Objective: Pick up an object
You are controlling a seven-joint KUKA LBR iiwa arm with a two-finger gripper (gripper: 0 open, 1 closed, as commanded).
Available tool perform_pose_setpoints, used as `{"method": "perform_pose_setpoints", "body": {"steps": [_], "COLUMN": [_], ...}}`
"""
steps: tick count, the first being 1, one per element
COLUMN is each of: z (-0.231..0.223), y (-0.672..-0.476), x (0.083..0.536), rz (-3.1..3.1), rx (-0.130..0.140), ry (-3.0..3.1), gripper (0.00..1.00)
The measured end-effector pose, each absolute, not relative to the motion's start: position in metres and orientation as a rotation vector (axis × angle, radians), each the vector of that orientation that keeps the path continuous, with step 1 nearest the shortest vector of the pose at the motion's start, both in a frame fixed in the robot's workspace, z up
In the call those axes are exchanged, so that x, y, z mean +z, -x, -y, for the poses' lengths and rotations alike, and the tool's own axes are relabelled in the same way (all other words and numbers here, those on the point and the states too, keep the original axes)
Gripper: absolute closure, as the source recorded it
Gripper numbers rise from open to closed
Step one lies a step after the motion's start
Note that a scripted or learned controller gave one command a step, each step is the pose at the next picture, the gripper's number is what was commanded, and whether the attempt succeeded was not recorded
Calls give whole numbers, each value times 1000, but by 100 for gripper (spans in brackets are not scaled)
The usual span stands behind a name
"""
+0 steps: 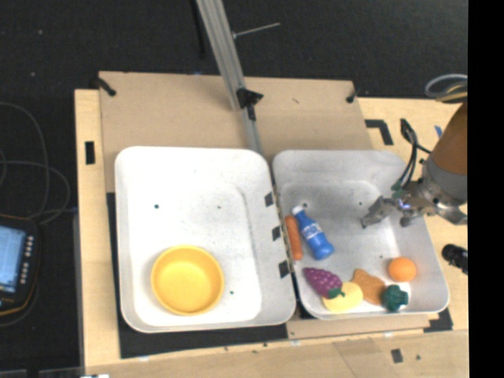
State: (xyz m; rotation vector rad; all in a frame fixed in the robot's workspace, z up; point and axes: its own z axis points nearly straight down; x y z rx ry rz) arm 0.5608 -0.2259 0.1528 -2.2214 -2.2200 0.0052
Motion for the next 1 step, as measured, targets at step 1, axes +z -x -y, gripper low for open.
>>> {"method": "perform_pose_setpoints", "body": {"steps": [1], "z": [227], "y": [-560], "x": [100], "rz": [2219], "rx": [6], "ry": [2221], "gripper": [0]}}
